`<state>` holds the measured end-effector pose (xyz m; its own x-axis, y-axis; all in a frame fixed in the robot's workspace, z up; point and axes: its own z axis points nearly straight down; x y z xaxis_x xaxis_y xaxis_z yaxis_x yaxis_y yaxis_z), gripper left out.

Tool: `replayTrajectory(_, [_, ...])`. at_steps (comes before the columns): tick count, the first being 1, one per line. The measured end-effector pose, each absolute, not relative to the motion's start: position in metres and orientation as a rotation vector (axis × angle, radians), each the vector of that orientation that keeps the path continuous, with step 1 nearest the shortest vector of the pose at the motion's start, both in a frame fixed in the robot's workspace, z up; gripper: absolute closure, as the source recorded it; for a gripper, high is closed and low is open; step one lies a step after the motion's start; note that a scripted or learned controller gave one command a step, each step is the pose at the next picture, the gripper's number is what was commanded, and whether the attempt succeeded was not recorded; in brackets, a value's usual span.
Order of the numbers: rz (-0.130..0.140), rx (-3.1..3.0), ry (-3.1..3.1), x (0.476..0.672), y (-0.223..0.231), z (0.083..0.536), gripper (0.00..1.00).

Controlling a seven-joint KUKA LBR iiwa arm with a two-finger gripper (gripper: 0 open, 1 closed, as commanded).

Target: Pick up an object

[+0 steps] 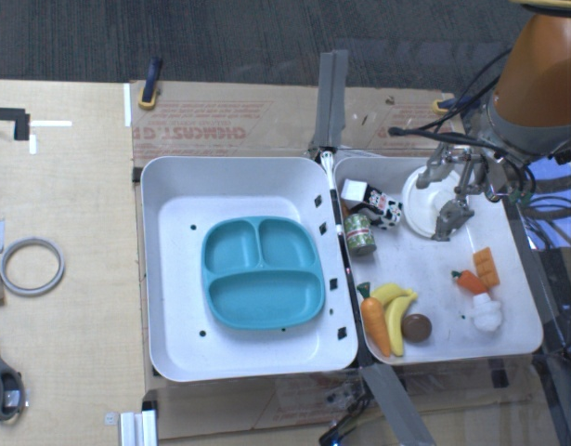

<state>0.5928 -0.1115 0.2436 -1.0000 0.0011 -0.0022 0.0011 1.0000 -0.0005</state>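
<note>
Left bin [164, 277] holds a teal plate [263, 272]; right bin [519, 328], perhaps toy food.

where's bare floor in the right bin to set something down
Bare floor lies mid-bin, between the green can, the banana and the orange blocks. The top is crowded: white plate, pincer, cow toy. The carrot and brown ball crowd the bottom-left corner.
</note>
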Motion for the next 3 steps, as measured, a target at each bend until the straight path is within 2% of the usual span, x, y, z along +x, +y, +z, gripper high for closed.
replayTrajectory(1, [0.000,-0.134,3.137,0.553,-0.163,0.107,0.00])
replayTrajectory(2, [-0.002,-0.274,3.125,0.536,-0.214,0.132,0.00])
replayTrajectory(3, [0.000,-0.237,3.128,0.553,-0.221,0.092,0.00])
